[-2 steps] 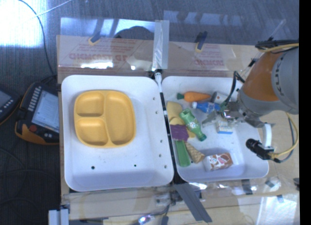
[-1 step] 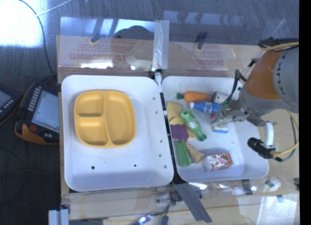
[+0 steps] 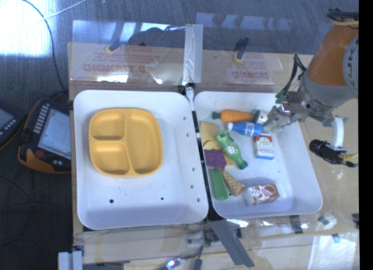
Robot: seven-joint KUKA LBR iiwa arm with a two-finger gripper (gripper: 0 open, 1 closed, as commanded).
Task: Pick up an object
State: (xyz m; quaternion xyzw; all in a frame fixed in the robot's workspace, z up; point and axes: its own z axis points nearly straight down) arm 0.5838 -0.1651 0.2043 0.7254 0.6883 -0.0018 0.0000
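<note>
Blue-and-white bottle (image 3: 246,128) lies on its side in the right bin (image 3: 297,172), near the far edge, white cap end pointing at the gripper (image 3: 277,116). Cap end sits right at the fingertips; can't tell if it's touching or merely just beside them. Can't tell if the fingers are spread or closed either, the metal there is a blur against the bin wall. Nothing visibly between them.

Orange carrot (image 3: 234,115) lies just beyond the bottle, parallel to it, its tip close to the fingers on the far side. Small white carton with red print (image 3: 264,146) sits just on the near side of the fingers, apart from the bottle.

Further out from the fingers, toward the divider: yellow piece (image 3: 208,130), green bottle (image 3: 231,150) tilted diagonally, purple block (image 3: 214,158), long green item (image 3: 219,183), waffle cone (image 3: 234,183). These overlap or touch in a loose pile. Brown-and-white packet (image 3: 262,193) lies near the bin's front edge, well apart from the fingers.

Left bin (image 3: 140,202) holds a yellow divided plate (image 3: 125,141), three compartments, flat, well apart from the gripper.

Arm comes in from the right, orange band (image 3: 330,59) above the wrist, wrist over the right bin's far-right corner.
</note>
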